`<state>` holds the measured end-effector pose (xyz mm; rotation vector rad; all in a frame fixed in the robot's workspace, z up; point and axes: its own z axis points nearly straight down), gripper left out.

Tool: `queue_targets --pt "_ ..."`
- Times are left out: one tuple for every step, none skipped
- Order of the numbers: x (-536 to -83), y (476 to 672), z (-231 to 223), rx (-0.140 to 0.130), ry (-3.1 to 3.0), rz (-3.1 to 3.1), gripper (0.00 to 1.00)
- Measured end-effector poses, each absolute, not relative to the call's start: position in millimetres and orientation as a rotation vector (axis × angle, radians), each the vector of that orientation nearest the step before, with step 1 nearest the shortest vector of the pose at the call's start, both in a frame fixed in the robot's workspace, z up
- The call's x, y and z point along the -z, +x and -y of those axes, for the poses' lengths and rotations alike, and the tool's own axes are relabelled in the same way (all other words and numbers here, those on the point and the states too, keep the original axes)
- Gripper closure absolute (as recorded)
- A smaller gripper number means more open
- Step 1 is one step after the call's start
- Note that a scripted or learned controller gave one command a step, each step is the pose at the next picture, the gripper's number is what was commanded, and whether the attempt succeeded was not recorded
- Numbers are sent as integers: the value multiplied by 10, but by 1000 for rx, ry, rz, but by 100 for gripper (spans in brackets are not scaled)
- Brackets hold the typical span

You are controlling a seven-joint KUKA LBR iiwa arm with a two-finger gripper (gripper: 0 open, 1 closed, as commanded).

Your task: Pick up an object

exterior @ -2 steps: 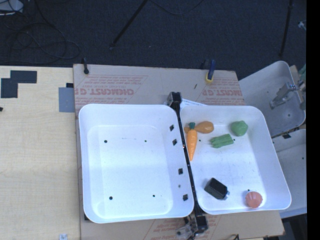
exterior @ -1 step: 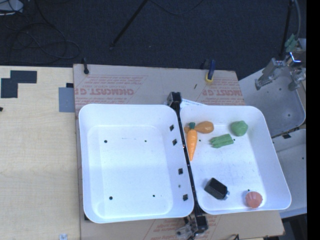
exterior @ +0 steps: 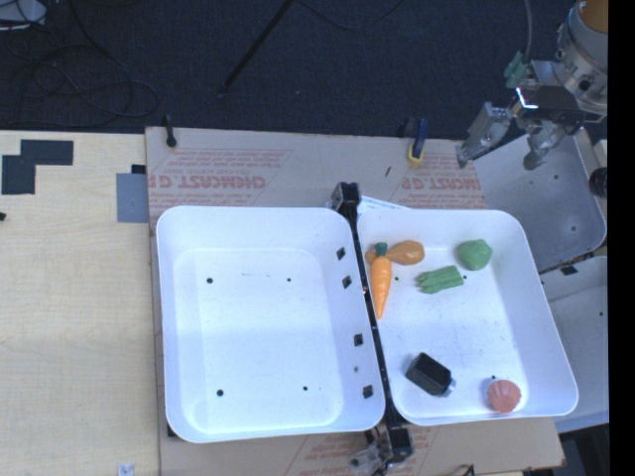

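Observation:
The right bin [exterior: 552, 317] holds several small items. An orange carrot [exterior: 380, 286] lies along its left wall, with an orange rounded piece [exterior: 407, 253] just beside it. Farther right sit a green elongated piece [exterior: 440, 280] and a green rounded lump [exterior: 474, 254]. Near the front are a black block [exterior: 430, 374] and a reddish ball [exterior: 503, 396]. My gripper [exterior: 508, 147] hangs high at the upper right, beyond the right bin's far edge and well away from every item. Its fingers are spread open with nothing between them.
The left bin [exterior: 169, 266] sits beside the right one, joined by a black divider strip [exterior: 362, 296]. Both rest on a cardboard sheet [exterior: 248, 172]. A grey metal plate [exterior: 556, 196] lies at the right under the arm. A yellow-and-blue clamp [exterior: 418, 142] stands at the cardboard's far edge.

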<state>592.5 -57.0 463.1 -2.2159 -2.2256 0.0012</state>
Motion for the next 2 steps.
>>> queue_targets --pt "-5229 6461 -223 6 -2214 2233 0" --pt "-5294 6442 -188 -8 -2213 2225 100"
